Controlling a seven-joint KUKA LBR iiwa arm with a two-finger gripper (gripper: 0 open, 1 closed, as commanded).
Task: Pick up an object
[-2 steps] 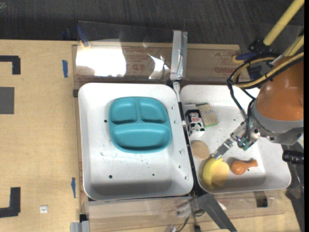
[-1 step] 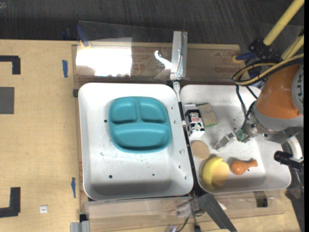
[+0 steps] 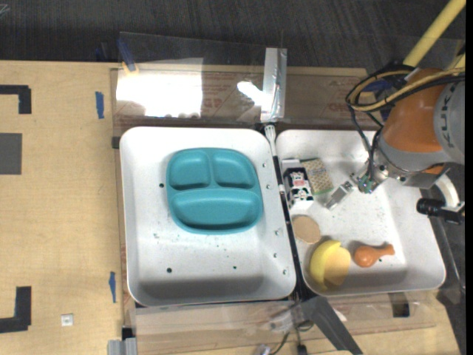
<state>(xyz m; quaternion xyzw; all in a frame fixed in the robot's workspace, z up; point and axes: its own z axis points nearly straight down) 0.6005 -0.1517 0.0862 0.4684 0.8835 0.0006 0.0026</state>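
The grey arm (image 3: pixel 421 128) bends down into the right bin (image 3: pixel 414 272) from the right. Its gripper (image 3: pixel 341 193) hangs low with nothing between its parted fingers. Below it lie a tan disc (image 3: pixel 307 229), a yellow toy (image 3: pixel 329 262) and an orange toy (image 3: pixel 369 254).

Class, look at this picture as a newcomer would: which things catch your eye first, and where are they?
The teal divided plate in the left bin stands out first. In the right bin, a yellow toy and an orange one lie near the front edge. The arm's orange band hangs over that bin's far right.
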